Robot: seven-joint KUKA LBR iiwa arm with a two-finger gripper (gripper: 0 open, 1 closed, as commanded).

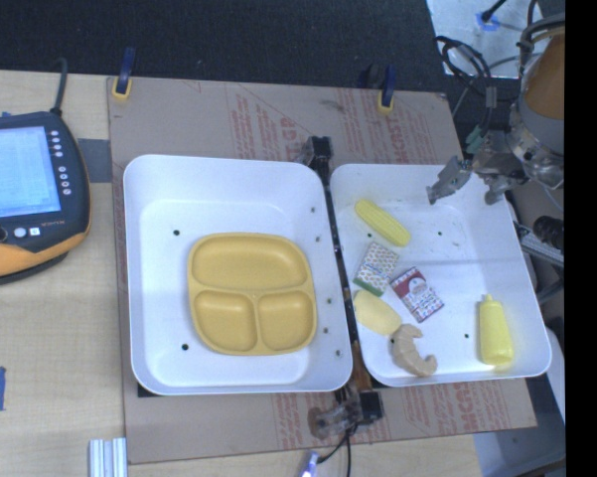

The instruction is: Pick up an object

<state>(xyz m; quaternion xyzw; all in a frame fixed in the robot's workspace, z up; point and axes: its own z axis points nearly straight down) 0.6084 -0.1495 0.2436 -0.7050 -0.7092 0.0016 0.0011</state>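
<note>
**A:** You have a wooden bench under a brown cardboard sheet (278, 117) clamped at the far edge, so the two white bins cannot slide. A teach pendant (25, 192) lies well off to the side, out of the arm's way.

**B:** And the gripper?

**A:** You see the gripper (469, 180) over the far corner of the right bin (457, 237), fingers spread apart with nothing between them. It looks raised above the floor of the bin, though you cannot judge height from this slant.

**B:** What is within your reach?

**A:** Nearest the gripper, toward the bin divider, lies a toy corn cob (381, 222). Further along that side you have a green checked packet (376, 267) touching a red-and-white packet (416, 294), then a pale yellow lump (376, 313) touching a tan piece (410, 351). Almost straight toward the camera from the gripper, against the near rim, lies a yellow squeeze bottle (495, 331), well apart from the rest.

**B:** Which would you choose?

**A:** In my judgement the corn or the bottle: each lies alone, so the fingers can straddle it. The packets lie flat and crowded, likely hard to pinch.

**B:** The left bin (149, 266)?

**A:** It holds a yellow divided plate (250, 291), far beyond the gripper.
</note>
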